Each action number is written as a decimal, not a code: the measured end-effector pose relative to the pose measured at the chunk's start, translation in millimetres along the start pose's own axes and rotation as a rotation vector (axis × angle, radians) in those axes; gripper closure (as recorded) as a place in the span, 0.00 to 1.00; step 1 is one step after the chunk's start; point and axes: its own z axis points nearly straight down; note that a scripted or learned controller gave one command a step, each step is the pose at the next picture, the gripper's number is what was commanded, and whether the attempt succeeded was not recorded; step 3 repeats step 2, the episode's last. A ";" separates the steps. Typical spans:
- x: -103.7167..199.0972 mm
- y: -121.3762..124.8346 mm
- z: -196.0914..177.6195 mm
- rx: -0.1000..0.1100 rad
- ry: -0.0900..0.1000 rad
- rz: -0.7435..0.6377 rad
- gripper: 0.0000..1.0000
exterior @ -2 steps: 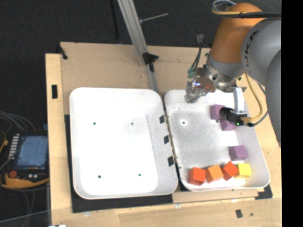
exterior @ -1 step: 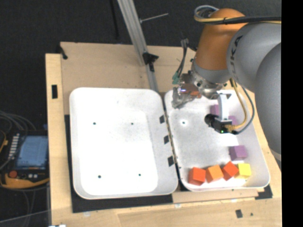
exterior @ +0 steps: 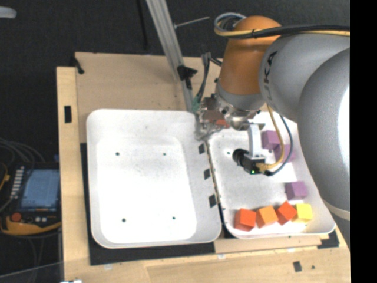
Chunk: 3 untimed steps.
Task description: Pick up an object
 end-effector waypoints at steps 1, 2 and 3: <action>59.0 -9.8 -19.7 -0.005 0.001 -0.002 1.00; 54.8 -9.7 -18.5 -0.003 -0.001 0.005 0.00; 54.8 -9.7 -18.5 -0.003 -0.001 0.005 0.00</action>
